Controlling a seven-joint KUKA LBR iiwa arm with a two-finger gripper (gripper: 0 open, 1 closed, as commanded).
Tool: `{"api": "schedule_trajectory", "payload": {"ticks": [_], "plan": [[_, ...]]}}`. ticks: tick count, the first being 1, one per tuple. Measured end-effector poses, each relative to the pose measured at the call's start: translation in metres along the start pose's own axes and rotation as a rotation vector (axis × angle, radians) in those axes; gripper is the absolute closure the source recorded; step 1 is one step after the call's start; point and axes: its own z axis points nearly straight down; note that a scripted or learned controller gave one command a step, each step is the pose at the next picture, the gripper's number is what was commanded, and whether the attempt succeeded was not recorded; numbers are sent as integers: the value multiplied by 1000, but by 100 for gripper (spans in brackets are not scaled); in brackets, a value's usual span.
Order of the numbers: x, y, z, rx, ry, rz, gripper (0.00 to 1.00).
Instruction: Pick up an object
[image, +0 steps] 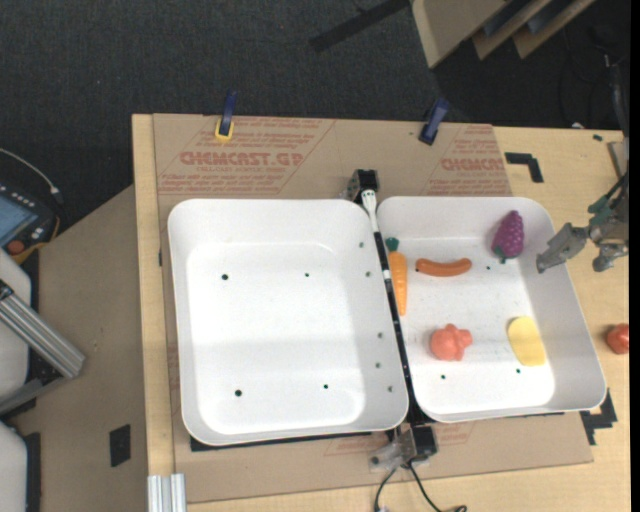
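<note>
Camera view: taking the right bin (560, 395) as landmark, a carrot (398, 282) lies along its left wall, then a sausage (442, 267), a red lump (450, 342), a yellow piece (526, 340) and purple grapes (509, 234) at its upper right. Just beyond its right rim hover the fingers (580, 248), spread and empty; the grapes lie nearest, to their left.

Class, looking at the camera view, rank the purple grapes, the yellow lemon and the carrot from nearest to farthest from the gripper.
Gripper sits at the right bin's right edge.
1. Purple grapes, upper right of the bin.
2. Yellow lemon, lower right.
3. Carrot, against the bin's left wall.
</note>
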Motion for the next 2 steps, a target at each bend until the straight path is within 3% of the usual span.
{"api": "schedule_trajectory", "payload": {"ticks": [1, 2], "plan": [[34, -15, -181, -21, -5, -4, 0], [95, -38, -263, -14, 0, -7, 0]]}}
